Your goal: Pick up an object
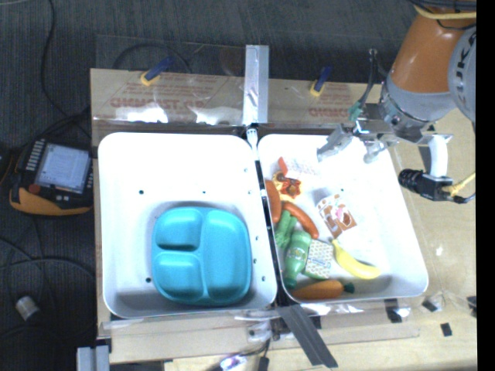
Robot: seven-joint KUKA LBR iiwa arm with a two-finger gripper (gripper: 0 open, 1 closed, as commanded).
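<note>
- I see bright, even light from above — the two white bins [139,161] almost glow.
- The clear plastic sheet [178,99] at the back throws shiny white glare.
- The blue tray [203,255] has a soft dark shadow along its top edge.
- The dark floor [46,52] looks dim and grainy.
- The small toys in the right bin look a bit fuzzy — not sharp.

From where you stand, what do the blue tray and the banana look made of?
Blue tray: probably moulded plastic, going by its even colour, soft sheen and rounded compartments. Banana: likely a plastic toy, being smooth and uniformly yellow, though the view is too coarse to be sure.
</note>
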